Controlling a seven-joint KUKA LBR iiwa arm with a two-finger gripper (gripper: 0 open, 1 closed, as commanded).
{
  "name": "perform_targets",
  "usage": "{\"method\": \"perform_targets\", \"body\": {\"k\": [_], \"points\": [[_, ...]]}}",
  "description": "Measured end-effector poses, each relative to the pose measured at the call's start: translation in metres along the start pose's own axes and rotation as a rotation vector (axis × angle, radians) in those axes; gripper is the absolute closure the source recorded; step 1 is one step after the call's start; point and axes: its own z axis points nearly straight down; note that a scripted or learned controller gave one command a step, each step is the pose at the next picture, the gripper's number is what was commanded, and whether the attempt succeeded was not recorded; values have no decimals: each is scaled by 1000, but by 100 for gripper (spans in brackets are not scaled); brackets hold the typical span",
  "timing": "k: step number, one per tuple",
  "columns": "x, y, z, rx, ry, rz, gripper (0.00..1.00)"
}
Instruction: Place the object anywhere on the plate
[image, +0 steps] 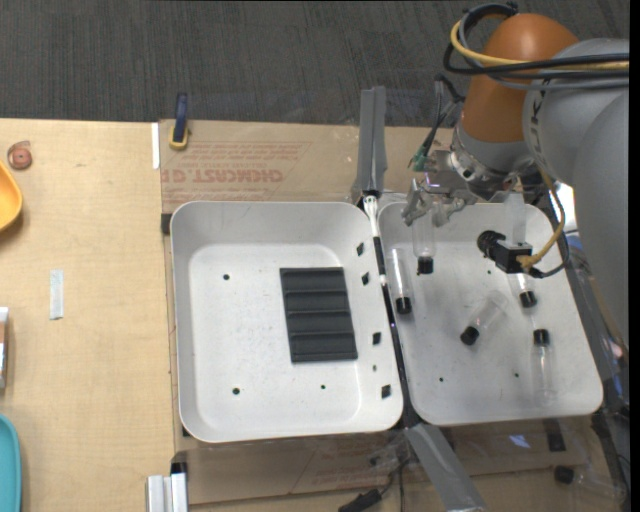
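Observation:
The plate (318, 314) is a black ridged rectangle lying flat in the middle of the left bin (200, 300). Several clear tubes with black caps lie in the right bin (560, 395): one (399, 285) by its left wall, one (424, 250) just below the gripper, one (480, 320) tilted near the middle, and two (522, 280) (541, 352) on the right side. My gripper (428, 205) hangs over the far left corner of the right bin, above the upper end of the nearest tube. Whether it touches that tube is unclear.
A black fitting with a yellow cable (500, 248) hangs from the arm over the right bin. A metal divider post (371, 140) rises between the bins at the back. Cardboard (240, 165) lies behind the left bin, and an orange dish edge (8, 200) shows at far left.

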Motion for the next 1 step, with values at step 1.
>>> {"method": "perform_targets", "body": {"k": [1], "points": [[68,-19,1,2,1,32,100]]}}
